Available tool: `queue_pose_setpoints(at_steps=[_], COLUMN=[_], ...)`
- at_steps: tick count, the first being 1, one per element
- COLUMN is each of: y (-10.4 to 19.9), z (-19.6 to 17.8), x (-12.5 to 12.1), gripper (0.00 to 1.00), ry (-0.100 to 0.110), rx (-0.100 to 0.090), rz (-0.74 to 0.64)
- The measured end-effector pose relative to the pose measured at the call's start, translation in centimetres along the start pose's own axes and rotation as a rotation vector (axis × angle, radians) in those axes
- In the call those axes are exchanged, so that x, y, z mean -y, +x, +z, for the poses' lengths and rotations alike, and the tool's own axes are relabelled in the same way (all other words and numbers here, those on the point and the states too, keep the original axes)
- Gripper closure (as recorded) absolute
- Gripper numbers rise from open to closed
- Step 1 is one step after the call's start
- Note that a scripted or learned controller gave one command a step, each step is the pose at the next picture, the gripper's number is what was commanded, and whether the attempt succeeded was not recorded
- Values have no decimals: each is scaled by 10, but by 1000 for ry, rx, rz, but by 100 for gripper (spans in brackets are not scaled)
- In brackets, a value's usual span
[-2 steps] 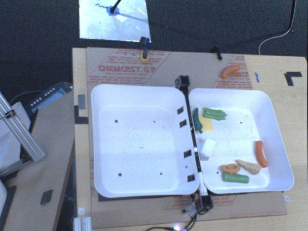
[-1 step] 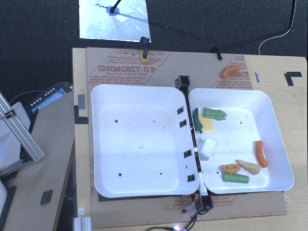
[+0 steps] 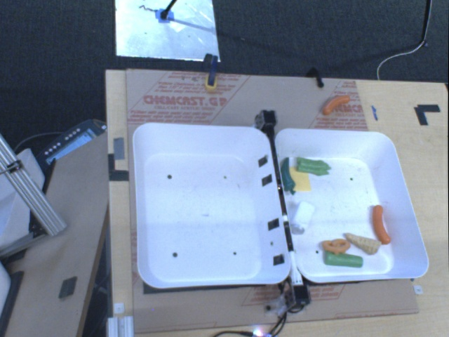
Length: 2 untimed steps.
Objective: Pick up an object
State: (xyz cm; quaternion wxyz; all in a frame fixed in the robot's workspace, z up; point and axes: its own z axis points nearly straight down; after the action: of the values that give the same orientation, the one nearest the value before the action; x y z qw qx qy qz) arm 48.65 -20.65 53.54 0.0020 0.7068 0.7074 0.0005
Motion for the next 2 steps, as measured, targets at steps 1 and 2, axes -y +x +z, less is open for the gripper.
queue_pose_setpoints(at_steps=[1,2], y=[0,0], z=[0,0], x=[0,0], gripper=[100,100], ry=[0,0], rx=[0,0], rz=[-3,-3])
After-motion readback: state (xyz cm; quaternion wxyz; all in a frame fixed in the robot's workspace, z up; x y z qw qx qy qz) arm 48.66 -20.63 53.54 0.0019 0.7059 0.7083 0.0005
